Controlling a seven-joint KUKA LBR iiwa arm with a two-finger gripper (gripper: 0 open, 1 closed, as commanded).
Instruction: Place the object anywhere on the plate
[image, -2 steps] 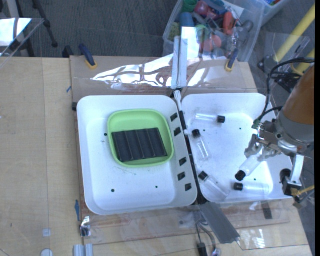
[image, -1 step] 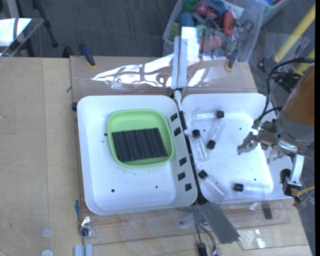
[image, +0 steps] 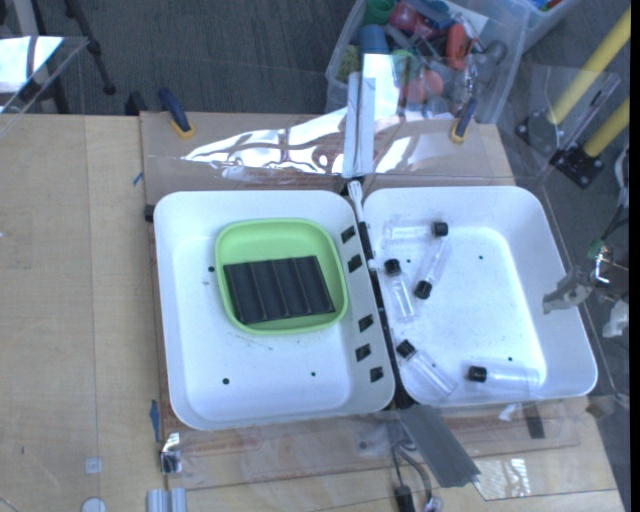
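Note:
A green square plate (image: 232, 243) lies in the left white bin (image: 190, 370). A dark grey ribbed rectangular object (image: 277, 290) rests flat on the plate and covers most of its floor. Several clear vials with black caps lie scattered in the right bin (image: 540, 300), among them one near the divider (image: 398, 290), one at the back (image: 415, 232) and one at the front right (image: 505, 376). A small metal part of my gripper (image: 572, 291) shows at the right bin's right rim, far from the plate and with nothing visibly in it.
A row of black clips (image: 360, 300) runs along the divider between the bins. Behind the bins are crinkled foil (image: 290, 150) and a clear box of coloured items (image: 425, 45). Grey tape (image: 435, 445) sits on the bench front.

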